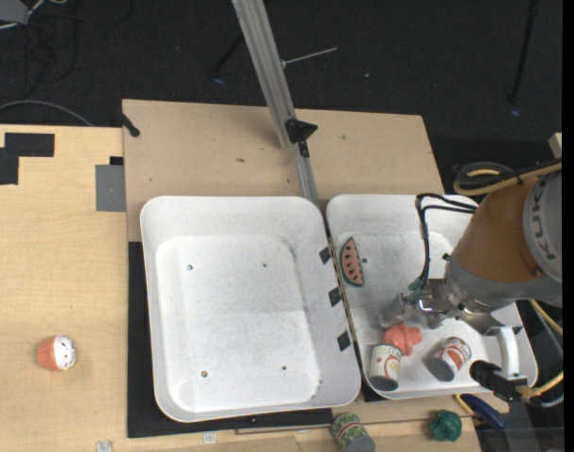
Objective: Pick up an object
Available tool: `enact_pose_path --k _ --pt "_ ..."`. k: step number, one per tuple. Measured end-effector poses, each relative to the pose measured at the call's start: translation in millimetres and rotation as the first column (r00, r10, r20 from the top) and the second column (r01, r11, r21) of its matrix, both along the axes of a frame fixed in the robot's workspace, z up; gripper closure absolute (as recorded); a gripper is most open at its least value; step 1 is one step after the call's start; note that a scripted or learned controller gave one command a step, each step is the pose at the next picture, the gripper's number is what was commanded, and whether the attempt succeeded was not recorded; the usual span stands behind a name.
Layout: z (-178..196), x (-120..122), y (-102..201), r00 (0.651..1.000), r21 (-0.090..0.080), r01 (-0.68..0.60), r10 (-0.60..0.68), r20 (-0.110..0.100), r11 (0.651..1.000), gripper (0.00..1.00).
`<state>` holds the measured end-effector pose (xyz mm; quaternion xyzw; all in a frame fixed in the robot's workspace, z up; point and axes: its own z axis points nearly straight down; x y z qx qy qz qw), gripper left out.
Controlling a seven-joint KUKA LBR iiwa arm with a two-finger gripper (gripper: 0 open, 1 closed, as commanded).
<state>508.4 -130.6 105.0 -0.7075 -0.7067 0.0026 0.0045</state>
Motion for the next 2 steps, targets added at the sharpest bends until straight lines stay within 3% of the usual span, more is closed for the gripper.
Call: enact_pose_path --k 1,2 --pt "-12.1 0.5 0.1 1.000 -0.002 0.001 -0.001 0.008 1.000 0.00" --pt "-2.3 -0.1 -0.8 1.000 -0.001 0.004 -0.004 0.007 1.000 1.00"
